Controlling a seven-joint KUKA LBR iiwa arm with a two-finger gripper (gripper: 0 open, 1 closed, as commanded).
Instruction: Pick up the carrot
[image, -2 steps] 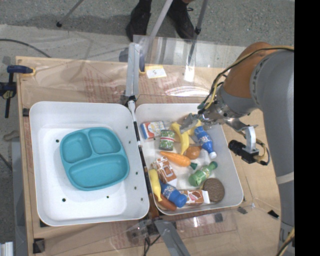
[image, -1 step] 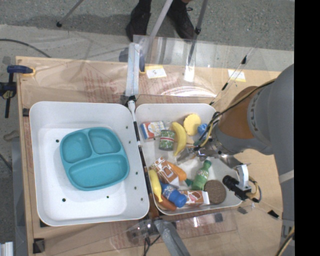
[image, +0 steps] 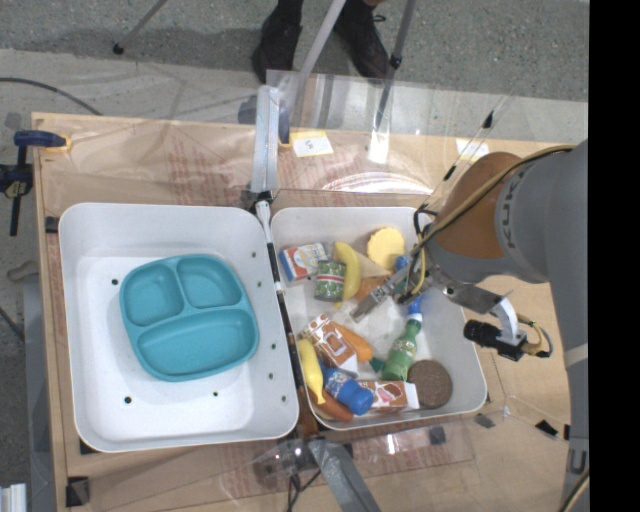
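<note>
The right bin (image: 478, 375) is crowded with toy food. A small orange carrot (image: 371, 288) lies near its middle, just right of a yellow banana (image: 347, 268). My gripper (image: 385, 297) comes down from the grey arm on the right and sits low in the bin, directly at the carrot's right end and partly covering it. From this angle I cannot see whether the carrot is between the gripper's tips.
Around the carrot lie a green can (image: 328, 280), a yellow round piece (image: 385, 245), a green bottle (image: 403, 350), a brown disc (image: 431, 382), small cartons and another orange piece (image: 336, 406) at the front. The left bin holds a blue divided plate (image: 188, 315).
</note>
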